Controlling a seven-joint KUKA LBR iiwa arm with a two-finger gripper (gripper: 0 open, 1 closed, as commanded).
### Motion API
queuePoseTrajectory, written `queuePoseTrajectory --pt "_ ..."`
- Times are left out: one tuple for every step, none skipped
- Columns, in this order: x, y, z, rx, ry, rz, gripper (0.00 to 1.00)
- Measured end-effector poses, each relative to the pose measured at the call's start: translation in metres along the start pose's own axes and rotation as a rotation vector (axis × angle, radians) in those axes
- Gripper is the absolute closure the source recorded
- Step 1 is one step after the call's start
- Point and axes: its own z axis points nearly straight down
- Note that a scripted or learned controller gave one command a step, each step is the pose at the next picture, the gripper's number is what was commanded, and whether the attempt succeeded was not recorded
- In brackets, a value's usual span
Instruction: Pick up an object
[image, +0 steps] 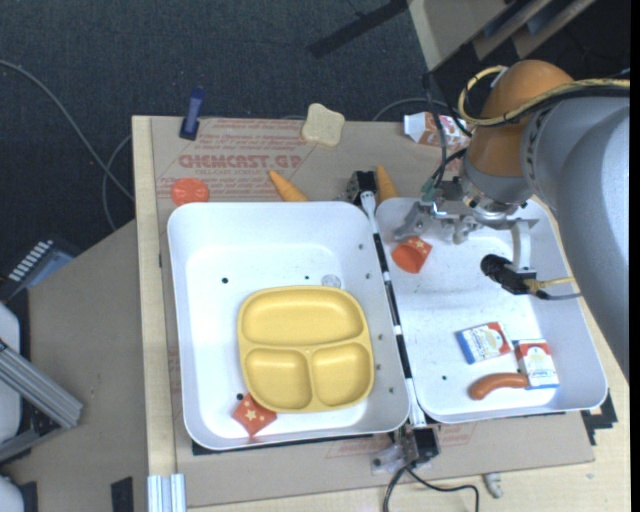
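Two shallow white bins sit side by side on the bench: the left bin and the right bin. The left bin holds a yellow divided plate. It is the largest item, looks like stiff, smooth plastic, and is probably too broad to take anywhere but at its rim. The gripper hangs over the far end of the right bin; whether it is released or clenched cannot be told from this view, and nothing is seen held in it. In the right bin's near end lie a toy sausage, a blue-and-white carton and a red-and-white carton, the two cartons just beside each other. All three look light. The sausage is rounded and may roll, so it is best taken across its middle. The cartons are flat-sided and best taken across their narrow width. The likeliest candidate is the small orange-red piece, which lies just beside the gripper near the bin's left wall. It appears light, rigid and irregular in shape, so take it across its widest part. A small red piece with a yellow star lies at the plate's near corner.
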Motion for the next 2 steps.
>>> queuePoseTrajectory --pt "-0.0005 0.0001 0.0000 0.000 0.000 0.000 0.00" --pt "0.0023 -0.0001 0.0002 -0.001 -0.003 0.001 0.00"
